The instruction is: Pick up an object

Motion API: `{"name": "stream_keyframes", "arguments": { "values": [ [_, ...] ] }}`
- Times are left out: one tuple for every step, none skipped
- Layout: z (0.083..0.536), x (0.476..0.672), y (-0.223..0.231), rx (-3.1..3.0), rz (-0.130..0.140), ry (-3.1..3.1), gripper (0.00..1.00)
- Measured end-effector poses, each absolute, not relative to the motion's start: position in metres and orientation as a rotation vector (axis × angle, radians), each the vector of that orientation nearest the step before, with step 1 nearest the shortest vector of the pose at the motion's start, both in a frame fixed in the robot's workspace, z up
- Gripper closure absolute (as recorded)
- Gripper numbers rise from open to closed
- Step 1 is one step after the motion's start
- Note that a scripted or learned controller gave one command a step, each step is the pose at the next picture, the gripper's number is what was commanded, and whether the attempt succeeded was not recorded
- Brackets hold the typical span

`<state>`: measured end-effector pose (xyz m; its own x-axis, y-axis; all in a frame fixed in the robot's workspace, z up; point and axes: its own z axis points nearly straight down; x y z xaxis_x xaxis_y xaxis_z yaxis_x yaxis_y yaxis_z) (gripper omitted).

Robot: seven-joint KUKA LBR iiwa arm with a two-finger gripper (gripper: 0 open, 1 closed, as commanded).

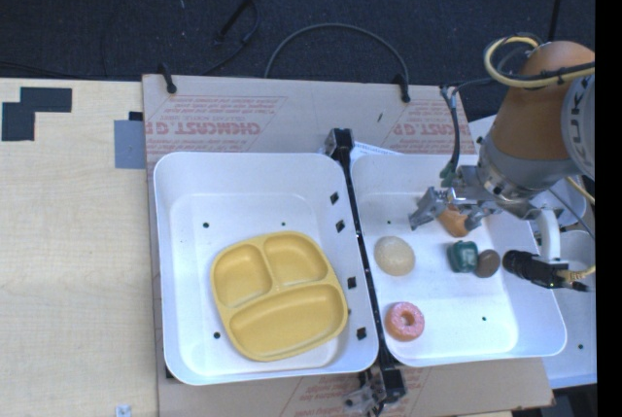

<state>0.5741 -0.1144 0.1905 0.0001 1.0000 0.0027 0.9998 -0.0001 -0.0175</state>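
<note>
Sitting by the end effector [439, 208], a small rounded orange object [453, 222].

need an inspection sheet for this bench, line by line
surface: two white bins side by side, left bin and right bin, on cardboard.
job's things: in the right bin a cream round object, pink frosted donut, green object touching a brown object, and orange object at the gripper.
clutter: yellow divided tray in the left bin.
grippers: gripper low over the right bin's far side; grasp not clear.
cables: black loop behind the bins; yellow hose on the arm.
surroundings: wooden bench, dark floor.
</note>
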Motion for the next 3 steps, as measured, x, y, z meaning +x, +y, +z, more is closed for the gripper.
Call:
{"name": "stream_keyframes", "arguments": {
  "values": [
    [0.196, 0.576, -0.115, -2.215, 0.007, -2.218, 0.0],
    [0.149, 0.575, -0.111, -2.213, 0.011, -2.215, 0.0],
    [0.103, 0.575, -0.118, -2.217, 0.003, -2.217, 0.0]
  ]
}}
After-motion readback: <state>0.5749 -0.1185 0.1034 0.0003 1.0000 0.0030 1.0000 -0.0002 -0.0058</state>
